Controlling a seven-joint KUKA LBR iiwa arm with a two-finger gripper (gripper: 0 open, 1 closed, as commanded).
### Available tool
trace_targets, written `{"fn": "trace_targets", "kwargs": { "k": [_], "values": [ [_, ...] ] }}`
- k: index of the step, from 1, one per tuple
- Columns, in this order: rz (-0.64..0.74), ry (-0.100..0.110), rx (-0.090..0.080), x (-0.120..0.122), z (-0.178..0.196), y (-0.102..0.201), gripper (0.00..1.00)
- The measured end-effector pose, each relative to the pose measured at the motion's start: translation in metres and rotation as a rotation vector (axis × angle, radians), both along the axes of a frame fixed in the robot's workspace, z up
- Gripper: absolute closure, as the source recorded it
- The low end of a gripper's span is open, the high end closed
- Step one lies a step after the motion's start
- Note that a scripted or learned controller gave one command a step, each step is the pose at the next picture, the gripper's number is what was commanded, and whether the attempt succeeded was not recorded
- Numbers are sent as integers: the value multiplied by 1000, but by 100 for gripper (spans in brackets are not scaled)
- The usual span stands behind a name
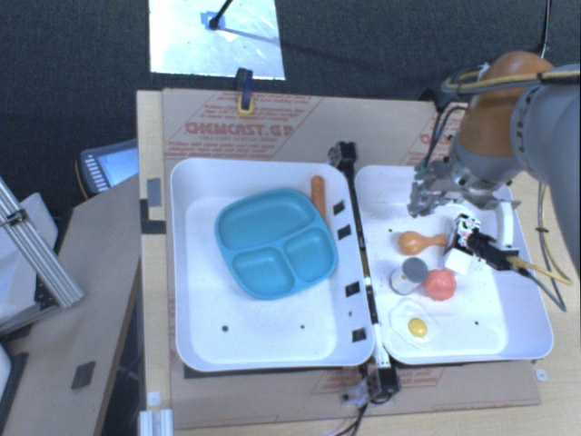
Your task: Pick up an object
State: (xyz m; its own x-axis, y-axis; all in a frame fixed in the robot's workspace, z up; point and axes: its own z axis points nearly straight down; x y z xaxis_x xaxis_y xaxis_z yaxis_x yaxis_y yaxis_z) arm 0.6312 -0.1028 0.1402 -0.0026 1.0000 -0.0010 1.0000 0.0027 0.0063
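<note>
Right bin (526, 334), near edge: fried egg toy (413, 321). Behind egg: grey puck (410, 273), pink ball (440, 283) beside it. Farther back: orange drumstick-shaped toy (419, 241). Gripper (423, 205) just behind drumstick, above bin floor; jaw state unreadable. Left bin (195, 334): blue divided tray (275, 242), orange stick (318, 195) at tray's far corner.

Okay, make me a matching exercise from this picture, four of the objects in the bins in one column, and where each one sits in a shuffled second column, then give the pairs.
Things:
1. blue divided plastic plate
2. orange hot dog toy
3. fried egg toy
4. pink round ball

Places:
A. right bin, near its front edge
B. left bin, lying in the middle
C. right bin, beside a small grey cylinder
D. left bin, by its back right corner

Pairs: 1-B, 2-D, 3-A, 4-C
</note>
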Motion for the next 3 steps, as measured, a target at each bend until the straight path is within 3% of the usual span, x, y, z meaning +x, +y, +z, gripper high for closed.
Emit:
{"fn": "trace_targets", "kwargs": {
  "k": [1, 2, 3],
  "values": [
    [2, 1, 0, 3, 51, 10, 100],
    [2, 2, 0, 4, 76, 10, 100],
    [5, 6, 2, -15, 87, 53, 100]
  ]
}}
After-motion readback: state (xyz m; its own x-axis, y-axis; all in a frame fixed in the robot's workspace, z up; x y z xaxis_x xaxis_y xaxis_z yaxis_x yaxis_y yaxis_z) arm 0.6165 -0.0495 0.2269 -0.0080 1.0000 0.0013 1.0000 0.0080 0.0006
